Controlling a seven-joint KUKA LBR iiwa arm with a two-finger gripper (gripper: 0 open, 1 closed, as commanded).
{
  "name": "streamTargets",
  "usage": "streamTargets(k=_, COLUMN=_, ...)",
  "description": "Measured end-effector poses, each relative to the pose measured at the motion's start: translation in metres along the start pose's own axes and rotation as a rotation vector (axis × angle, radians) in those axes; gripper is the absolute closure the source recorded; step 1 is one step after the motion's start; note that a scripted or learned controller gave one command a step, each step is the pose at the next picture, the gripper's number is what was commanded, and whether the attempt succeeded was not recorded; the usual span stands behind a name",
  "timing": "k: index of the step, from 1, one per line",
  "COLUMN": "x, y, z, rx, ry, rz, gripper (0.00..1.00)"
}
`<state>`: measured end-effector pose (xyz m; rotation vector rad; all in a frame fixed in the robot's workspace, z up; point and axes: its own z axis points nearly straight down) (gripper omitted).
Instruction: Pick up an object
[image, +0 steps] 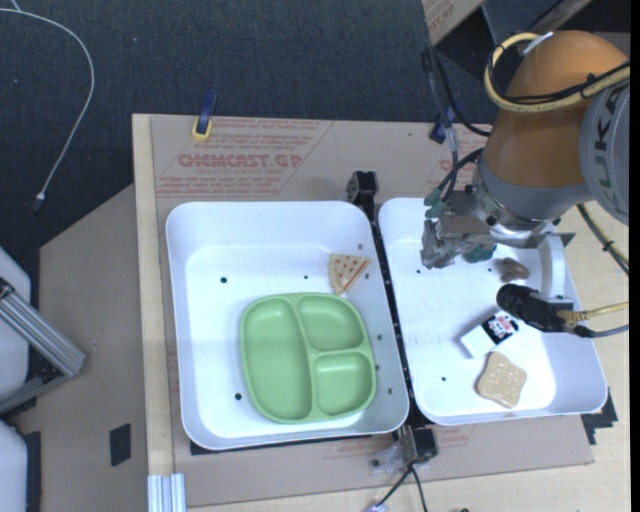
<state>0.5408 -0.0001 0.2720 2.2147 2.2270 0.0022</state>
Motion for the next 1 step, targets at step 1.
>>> streamTargets(k=1, x=0.0554, y=0.0177, z=0.0231, rx=0.002, ry=0.001, rz=0.0, gripper=1.0)
